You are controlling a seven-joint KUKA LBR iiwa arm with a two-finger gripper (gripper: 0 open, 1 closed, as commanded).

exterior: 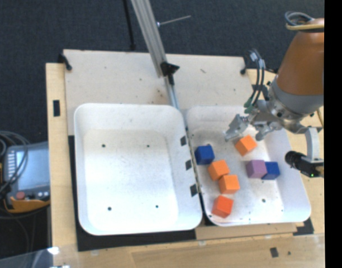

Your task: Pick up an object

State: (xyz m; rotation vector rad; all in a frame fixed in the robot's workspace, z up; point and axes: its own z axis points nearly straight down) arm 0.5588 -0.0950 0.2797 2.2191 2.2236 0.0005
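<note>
A pale wooden bench point(132, 77) on dark carpet bears two shallow white bins. In the right-hand white bin point(291, 202), a small orange cube point(246, 145) lies just below the grey two-finger gripper point(245, 128); I cannot tell its opening or whether it grips the cube. Nearby lie a blue cube point(204, 154), three more orange cubes point(223, 186) and a purple cube point(256, 168)

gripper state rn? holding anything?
Tool: above the right bin, right by an orange cube; open or shut cannot be told, and no cube is seen held.
</note>
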